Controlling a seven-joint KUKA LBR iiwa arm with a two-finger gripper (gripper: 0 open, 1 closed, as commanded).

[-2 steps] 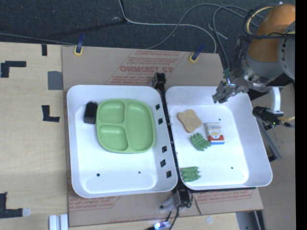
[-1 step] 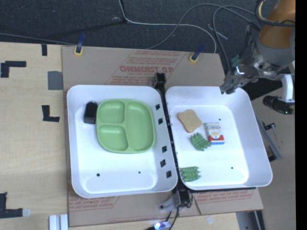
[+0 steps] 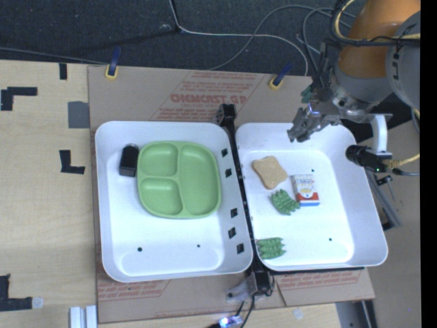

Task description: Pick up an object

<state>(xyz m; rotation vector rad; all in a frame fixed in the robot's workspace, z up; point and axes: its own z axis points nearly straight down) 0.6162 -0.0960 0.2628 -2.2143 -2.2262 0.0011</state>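
Gripper hangs at the right bin's 12 o'clock; can't tell its state. Bread sits center-left, leafy toy and carton crowd its 5 o'clock, so a grab could easily snag a neighbor.

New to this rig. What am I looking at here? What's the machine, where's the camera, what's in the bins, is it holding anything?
One fixed camera looks down at a slant on a bench with two shallow white bins. The grey arm with the orange band, entering from the right, is a KUKA robot; its gripper hangs over the far edge of the right bin. Nothing shows between its jaws. That bin holds a slice of bread, a small carton and two green toy vegetables. The left bin holds a green divided plate with a small black object beside it.
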